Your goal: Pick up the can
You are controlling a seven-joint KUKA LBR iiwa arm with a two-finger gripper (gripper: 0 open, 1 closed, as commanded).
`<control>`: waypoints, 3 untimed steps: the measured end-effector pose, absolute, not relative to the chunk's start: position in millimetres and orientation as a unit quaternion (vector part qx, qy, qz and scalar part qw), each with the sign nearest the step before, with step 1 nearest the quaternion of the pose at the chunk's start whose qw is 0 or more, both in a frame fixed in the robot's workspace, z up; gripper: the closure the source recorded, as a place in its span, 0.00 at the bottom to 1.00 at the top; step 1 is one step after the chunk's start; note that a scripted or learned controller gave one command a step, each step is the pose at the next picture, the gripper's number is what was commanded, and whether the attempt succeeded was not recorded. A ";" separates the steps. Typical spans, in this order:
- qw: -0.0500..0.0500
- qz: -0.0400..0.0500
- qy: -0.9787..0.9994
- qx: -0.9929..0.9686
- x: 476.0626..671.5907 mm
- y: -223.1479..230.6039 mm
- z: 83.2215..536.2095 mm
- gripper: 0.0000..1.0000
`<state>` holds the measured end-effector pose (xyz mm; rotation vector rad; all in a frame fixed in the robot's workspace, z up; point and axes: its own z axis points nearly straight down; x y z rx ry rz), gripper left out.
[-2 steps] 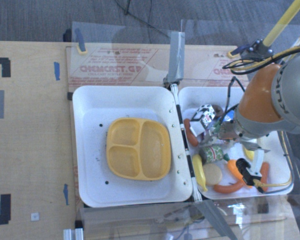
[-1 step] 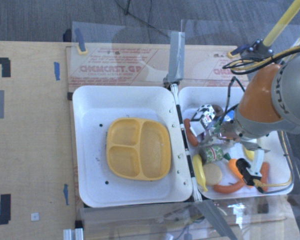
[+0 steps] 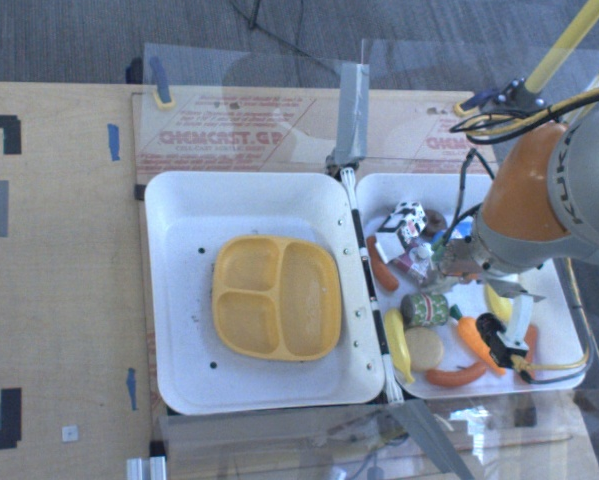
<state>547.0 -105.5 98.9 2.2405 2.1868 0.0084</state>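
Observation:
The can point(image 3: 426, 309) lies on its side in the right bin point(image 3: 569, 353), near the bin's middle; it is a small can with a green label and dark ends. My gripper point(image 3: 446, 264) hangs just above and to the right of it, under the grey wrist and orange band. The gripper's tip sits close to the can's upper edge, among other toys, and I see nothing held in it.
The right bin is crowded: a black-and-white cow figure point(image 3: 409, 220), a red sausage point(image 3: 382, 264), a banana point(image 3: 399, 344), a tan round piece point(image 3: 425, 349), a carrot point(image 3: 472, 336). The left bin point(image 3: 179, 218) holds a yellow divided plate point(image 3: 277, 297).

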 end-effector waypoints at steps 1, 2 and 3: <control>0.006 0.003 0.699 0.715 547.3 -105.1 99.1 0.00; 0.000 0.000 0.649 0.761 523.2 -89.6 184.4 0.00; 0.003 0.004 0.634 0.773 537.6 -93.6 88.5 0.00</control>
